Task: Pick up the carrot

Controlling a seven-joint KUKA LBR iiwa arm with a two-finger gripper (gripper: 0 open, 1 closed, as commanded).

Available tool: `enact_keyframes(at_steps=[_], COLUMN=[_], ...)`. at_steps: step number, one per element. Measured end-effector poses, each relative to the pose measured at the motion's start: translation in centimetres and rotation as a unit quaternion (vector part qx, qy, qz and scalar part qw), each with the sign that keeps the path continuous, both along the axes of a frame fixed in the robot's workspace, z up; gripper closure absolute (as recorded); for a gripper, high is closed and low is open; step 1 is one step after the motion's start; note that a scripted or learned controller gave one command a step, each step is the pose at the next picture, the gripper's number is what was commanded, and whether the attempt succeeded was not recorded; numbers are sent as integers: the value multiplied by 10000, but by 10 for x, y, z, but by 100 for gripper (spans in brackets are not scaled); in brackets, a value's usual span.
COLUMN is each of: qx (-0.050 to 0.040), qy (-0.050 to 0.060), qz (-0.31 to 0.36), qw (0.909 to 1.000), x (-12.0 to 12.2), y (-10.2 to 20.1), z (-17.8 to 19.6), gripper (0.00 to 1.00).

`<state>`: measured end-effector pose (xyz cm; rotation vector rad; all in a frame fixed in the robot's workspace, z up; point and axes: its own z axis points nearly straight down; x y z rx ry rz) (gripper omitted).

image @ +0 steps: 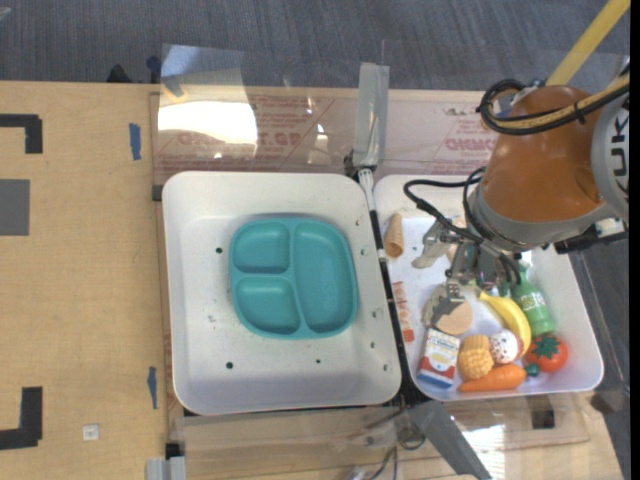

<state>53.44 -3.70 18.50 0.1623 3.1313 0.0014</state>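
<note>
Although the carrot (492, 377) lies untouched along the near edge of the right bin (585, 298), beside a milk carton (438, 356) and under a banana (508, 318), the gripper (470, 273) hangs above the bin's middle, well short of it. Whether the claw is spread or clenched I cannot tell, since the wrist hides it, and nothing shows between its tips. This looks like the approach step: the next move calls for travel toward the near edge, then a descent lined up across the carrot's width, clear of its neighbours.
</note>
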Motion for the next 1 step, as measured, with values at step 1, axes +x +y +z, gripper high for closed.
enact_keyframes(at_steps=[1], qx=[-9], qy=[29], qz=[194], qw=[9998], x=[-55], y=[-64], z=[-26], gripper=[0])
